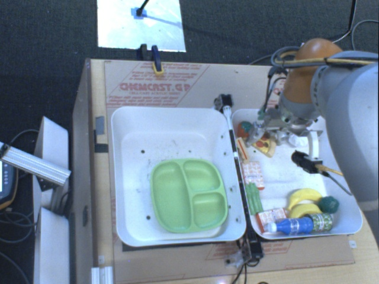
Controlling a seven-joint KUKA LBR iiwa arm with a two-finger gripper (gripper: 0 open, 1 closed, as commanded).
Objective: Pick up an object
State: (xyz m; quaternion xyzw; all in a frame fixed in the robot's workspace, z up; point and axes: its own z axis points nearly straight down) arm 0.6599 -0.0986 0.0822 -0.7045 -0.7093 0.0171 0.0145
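Your gripper (265, 136) sits low in the far end of the right bin (349, 226); can't tell its grasp state from this angle. The pizza-slice toy (266, 146) lies right under the tool, touching or nearly so, its long axis slanting toward the near-right. Banana (305, 200) and bottle (299, 224) are well toward you from the tool. Go for the slice.
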